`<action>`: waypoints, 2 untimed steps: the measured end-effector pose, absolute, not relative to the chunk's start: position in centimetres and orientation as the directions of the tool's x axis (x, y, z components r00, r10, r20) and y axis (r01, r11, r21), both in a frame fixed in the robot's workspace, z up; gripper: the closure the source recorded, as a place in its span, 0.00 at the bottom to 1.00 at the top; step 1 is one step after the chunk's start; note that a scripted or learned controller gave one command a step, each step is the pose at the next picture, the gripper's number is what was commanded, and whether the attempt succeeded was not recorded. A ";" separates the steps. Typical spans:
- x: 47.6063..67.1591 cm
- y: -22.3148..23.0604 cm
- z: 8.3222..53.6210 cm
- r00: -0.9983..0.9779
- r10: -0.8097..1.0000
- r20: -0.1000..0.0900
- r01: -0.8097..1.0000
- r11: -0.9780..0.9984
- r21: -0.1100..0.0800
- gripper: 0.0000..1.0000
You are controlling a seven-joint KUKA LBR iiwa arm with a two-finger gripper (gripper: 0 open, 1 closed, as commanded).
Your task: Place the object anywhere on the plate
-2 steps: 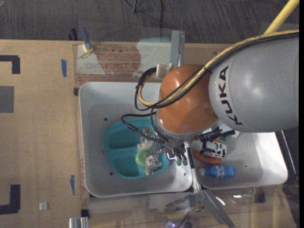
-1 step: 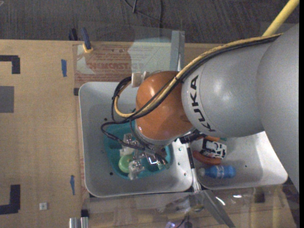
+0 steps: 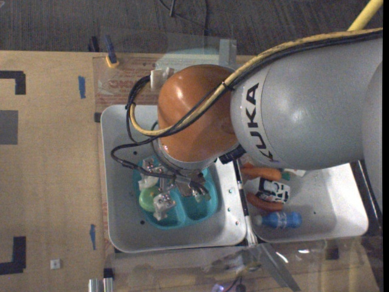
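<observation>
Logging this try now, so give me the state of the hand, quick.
Hand: over the teal plate in the left bin, next to a green object; open or closed cannot be told.

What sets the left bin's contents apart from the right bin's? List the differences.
The left bin holds a teal divided plate with a pale green object on it; the right bin holds loose items: a blue bottle and orange pieces. The gripper hangs over the left bin, not the right. Both bins are shallow and white.
</observation>
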State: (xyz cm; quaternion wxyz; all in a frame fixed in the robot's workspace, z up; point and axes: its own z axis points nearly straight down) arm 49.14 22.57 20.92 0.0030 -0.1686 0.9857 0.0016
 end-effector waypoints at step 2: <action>49.5 16.9 20.1 -0.887 -0.462 -0.004 -0.462 0.887 0.001 0.00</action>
